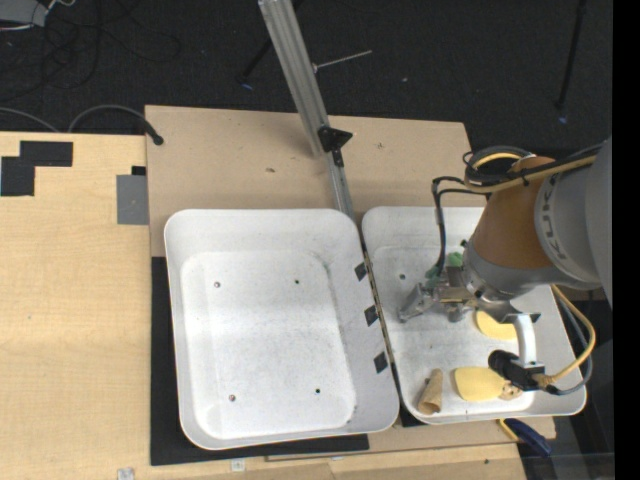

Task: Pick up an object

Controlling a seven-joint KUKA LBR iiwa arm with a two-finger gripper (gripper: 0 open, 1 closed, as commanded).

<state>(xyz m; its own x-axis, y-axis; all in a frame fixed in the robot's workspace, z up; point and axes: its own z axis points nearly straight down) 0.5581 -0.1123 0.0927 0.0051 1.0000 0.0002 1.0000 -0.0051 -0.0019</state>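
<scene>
Where gripper (415,306) hovers, cone (431,392) below

Count: two white bins, left bin (265,323) and right bin (410,238), on one bench (250,158). Two yellow pieces: one (492,322) just right of the fingers, one (476,384) below them. One tan cone-shaped piece (431,392). One green item (455,260), partly hidden.

Dark floor (450,38) with cables (40,3) behind a wooden bench (70,298).
</scene>
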